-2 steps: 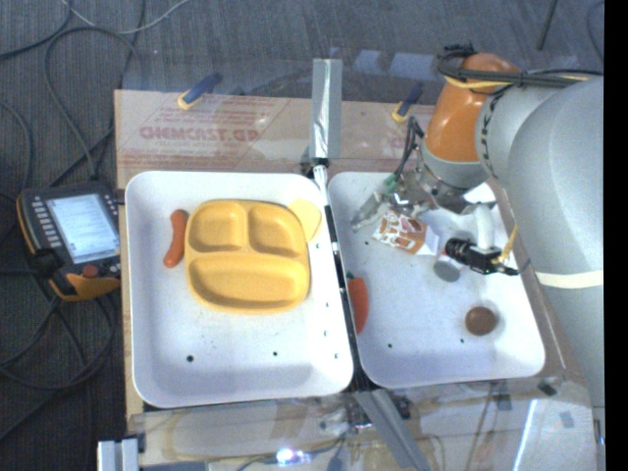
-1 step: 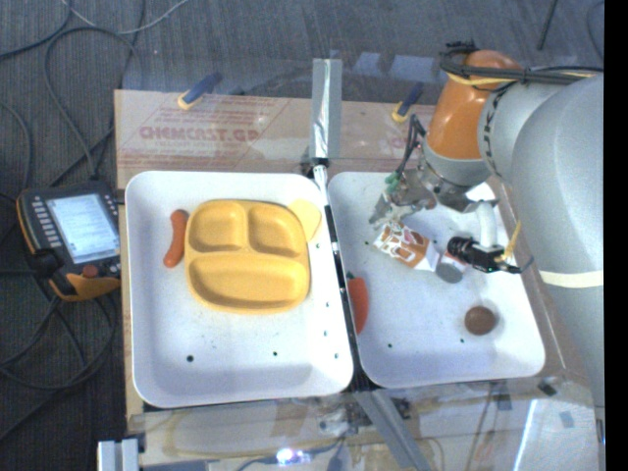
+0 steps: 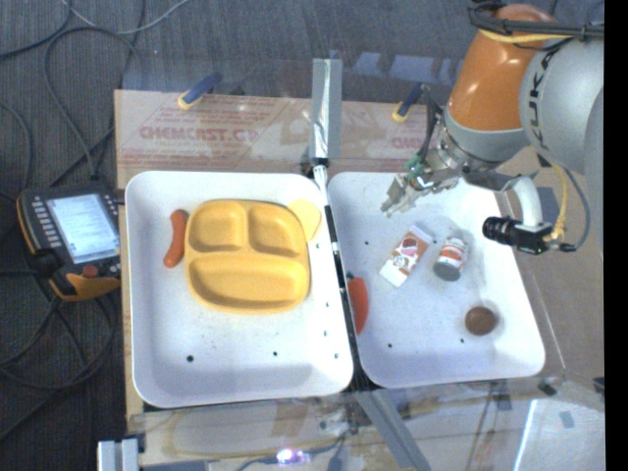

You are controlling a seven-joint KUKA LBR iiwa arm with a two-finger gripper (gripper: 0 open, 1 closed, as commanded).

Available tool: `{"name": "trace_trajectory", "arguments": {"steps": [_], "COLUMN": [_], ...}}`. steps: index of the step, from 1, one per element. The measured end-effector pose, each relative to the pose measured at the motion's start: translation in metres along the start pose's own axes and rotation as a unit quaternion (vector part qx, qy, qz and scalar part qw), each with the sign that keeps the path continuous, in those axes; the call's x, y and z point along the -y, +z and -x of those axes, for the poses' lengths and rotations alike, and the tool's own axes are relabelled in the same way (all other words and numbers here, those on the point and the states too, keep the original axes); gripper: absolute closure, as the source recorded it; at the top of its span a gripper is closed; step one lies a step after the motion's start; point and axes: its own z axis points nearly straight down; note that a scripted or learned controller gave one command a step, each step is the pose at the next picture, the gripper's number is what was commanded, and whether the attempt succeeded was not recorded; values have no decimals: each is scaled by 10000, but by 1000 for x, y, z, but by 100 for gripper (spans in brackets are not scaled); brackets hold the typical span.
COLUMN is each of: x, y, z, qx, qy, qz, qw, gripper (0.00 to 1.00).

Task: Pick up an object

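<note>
- Across the left bin, a yellow divided tray covers most of the floor — stiff, broad, awkward for two fingers; an orange sausage lies at its left edge.
- Over the right bin's far edge hangs the gripper; how wide it stands I cannot tell, and nothing shows in it.
- Near that bin's middle lies a small carton — light, flat-sided, best pinched across its narrow width.
- Just beside it, a small can: rigid, smooth, likely to roll.
- Toward the near-right corner sits a brown disc, low and hard to grip.
</note>
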Motion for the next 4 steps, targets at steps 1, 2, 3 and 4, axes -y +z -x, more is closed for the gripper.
{"name": "trace_trajectory", "arguments": {"steps": [1, 2, 3, 4], "x": [65, 6, 66, 8], "y": [56, -54, 52, -39], "z": [34, -16, 45, 20], "qx": [-14, -9, -8, -6], "qy": [-1595, -1584, -2726, -2418], "qz": [3, 16, 5, 19], "qw": [9872, 9874, 9621, 9703], "gripper": [100, 100, 100, 100]}}
